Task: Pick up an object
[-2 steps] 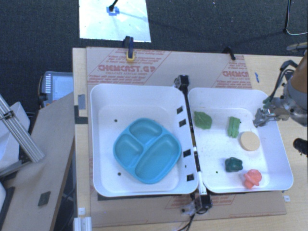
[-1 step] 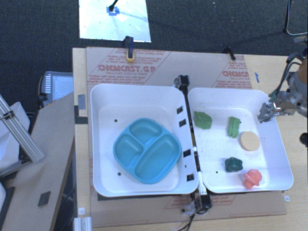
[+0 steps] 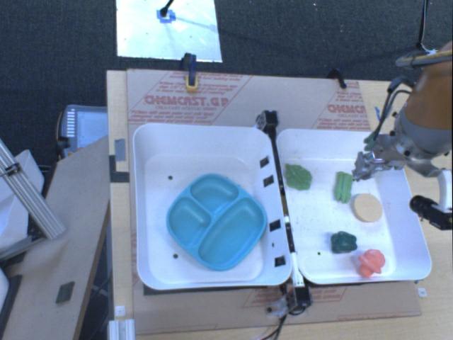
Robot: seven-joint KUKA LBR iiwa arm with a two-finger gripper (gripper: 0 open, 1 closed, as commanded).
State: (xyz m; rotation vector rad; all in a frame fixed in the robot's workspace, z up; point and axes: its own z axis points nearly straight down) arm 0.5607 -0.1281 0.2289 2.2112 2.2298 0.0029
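I have one fixed camera mounted above the bench, looking down at a slant from the near long side, so the far edge sits toward the top of the frame. It stands back enough to take in both white bins whole: the left bin (image 3: 152,190) fills centre-left and the right bin (image 3: 417,253) fills centre-right. Dark floor runs across the top. The arm (image 3: 428,108) comes in at the upper right edge. With a single view, I have no overlap to compare.
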